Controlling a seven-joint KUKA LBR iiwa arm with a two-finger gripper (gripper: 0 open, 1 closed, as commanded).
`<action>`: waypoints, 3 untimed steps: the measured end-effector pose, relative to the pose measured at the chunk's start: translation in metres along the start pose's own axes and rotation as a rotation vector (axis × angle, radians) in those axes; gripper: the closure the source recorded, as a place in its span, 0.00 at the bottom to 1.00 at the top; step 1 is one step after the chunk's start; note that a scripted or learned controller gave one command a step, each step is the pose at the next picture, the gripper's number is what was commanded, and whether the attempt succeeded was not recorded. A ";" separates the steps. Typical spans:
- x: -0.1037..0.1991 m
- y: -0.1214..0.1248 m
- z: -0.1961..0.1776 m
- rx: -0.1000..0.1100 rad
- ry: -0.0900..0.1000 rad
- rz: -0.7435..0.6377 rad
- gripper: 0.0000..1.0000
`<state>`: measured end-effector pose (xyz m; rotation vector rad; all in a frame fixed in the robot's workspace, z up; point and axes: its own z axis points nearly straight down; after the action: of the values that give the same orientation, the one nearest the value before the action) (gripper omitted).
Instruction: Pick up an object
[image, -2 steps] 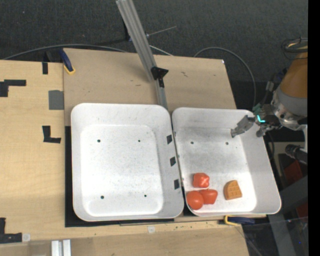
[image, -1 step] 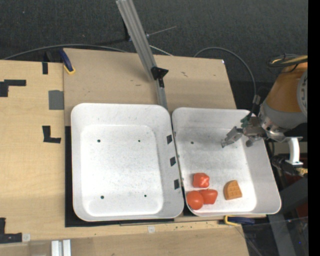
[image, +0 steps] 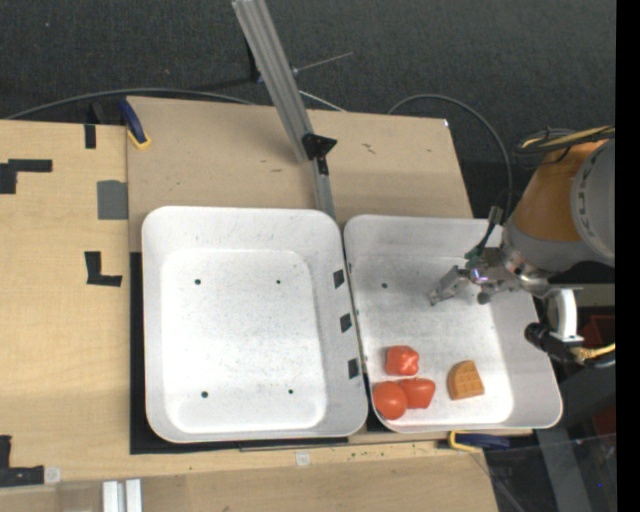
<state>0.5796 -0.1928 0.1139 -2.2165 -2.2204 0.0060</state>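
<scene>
Three small objects lie in the right bin (image: 400, 250) near its front edge. A red block (image: 402, 360) sits just behind two more red pieces (image: 403, 396) at the front left corner. An orange-brown waffle-like piece (image: 465, 380) lies to their right. My gripper (image: 447, 289) hangs over the middle right of the same bin, behind the objects and apart from them. Nothing shows between its fingers.
The left bin (image: 240, 320) lies beside the right one. A grey metal pole (image: 285, 90) slants in from the top and ends at a black clamp (image: 318, 146) behind the bins. Cables run across the bench at the back.
</scene>
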 end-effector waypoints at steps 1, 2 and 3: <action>0.001 0.000 0.026 -0.004 -0.002 0.000 0.00; 0.001 0.000 0.015 -0.004 -0.001 -0.001 1.00; 0.002 -0.005 -0.046 -0.010 -0.002 0.001 1.00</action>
<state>0.5750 -0.1911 0.1602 -2.2233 -2.2254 -0.0030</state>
